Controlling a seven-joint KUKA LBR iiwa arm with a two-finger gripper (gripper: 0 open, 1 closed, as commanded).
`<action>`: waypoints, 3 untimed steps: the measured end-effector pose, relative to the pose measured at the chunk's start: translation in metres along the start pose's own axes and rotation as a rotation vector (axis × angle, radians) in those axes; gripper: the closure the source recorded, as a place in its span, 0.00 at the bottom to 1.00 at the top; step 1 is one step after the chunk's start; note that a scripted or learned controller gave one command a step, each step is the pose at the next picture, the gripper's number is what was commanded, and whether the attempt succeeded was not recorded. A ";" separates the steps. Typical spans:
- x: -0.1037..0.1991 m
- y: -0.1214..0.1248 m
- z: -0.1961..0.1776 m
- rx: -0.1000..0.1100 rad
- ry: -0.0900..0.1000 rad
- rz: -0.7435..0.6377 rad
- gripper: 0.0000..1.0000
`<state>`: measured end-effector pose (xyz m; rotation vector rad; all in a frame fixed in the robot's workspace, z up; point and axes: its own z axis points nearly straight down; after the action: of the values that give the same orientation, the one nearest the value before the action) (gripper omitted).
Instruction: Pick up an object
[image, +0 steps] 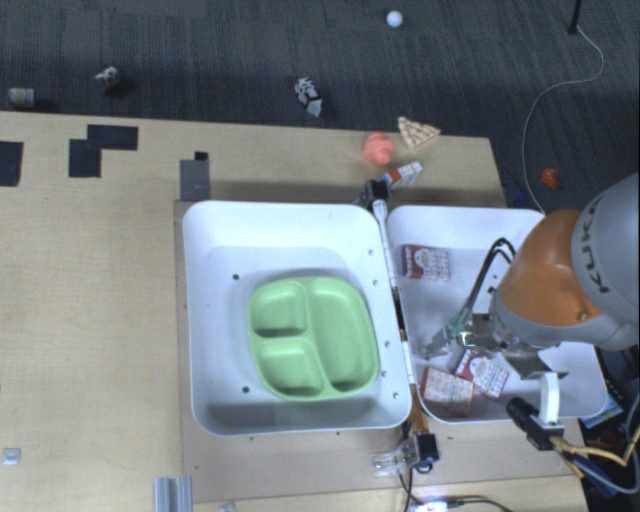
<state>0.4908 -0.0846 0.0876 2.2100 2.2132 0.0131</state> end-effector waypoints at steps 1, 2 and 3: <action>0.000 0.002 -0.011 -0.006 -0.001 -0.001 1.00; 0.048 0.006 -0.110 0.010 0.005 -0.004 1.00; 0.048 0.006 -0.110 0.012 0.004 -0.003 0.00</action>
<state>0.4949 -0.0362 0.1972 2.2149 2.2244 0.0049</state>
